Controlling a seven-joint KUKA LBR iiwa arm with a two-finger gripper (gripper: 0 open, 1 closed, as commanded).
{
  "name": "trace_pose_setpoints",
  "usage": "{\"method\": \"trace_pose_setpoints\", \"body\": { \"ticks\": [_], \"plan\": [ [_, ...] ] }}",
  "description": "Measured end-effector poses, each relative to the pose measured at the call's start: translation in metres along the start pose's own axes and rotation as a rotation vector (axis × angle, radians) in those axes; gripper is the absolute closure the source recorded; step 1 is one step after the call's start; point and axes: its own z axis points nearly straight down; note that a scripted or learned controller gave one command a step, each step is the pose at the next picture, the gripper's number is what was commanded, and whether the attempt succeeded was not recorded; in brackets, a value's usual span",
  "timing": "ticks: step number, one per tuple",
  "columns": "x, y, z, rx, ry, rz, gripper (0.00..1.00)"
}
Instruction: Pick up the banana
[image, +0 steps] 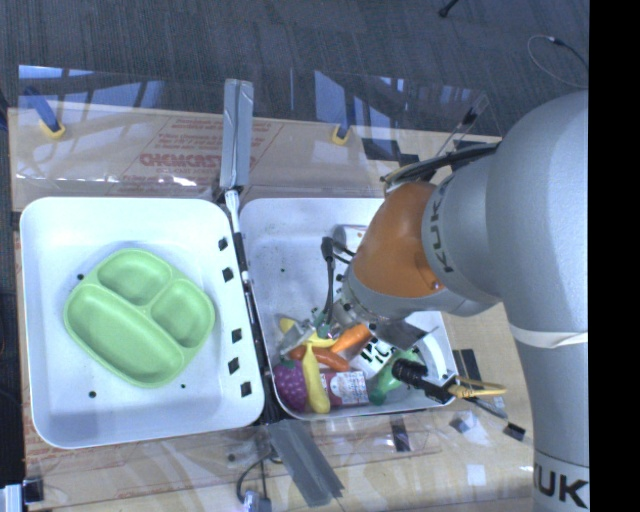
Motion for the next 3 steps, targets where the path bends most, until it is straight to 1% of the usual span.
{"method": "trace_pose_setpoints", "body": {
  "ticks": [1, 2, 3],
  "plan": [
    [0.017, 0.026, -0.101, -0.002, -0.001, 0.024, 0.0],
    [0.06, -0.013, -0.1, 0.001, 0.0, 0.017, 0.0],
    [0.069, -0.012, -0.099, 0.002, 0.002, -0.008, 0.0]
  ]
}}
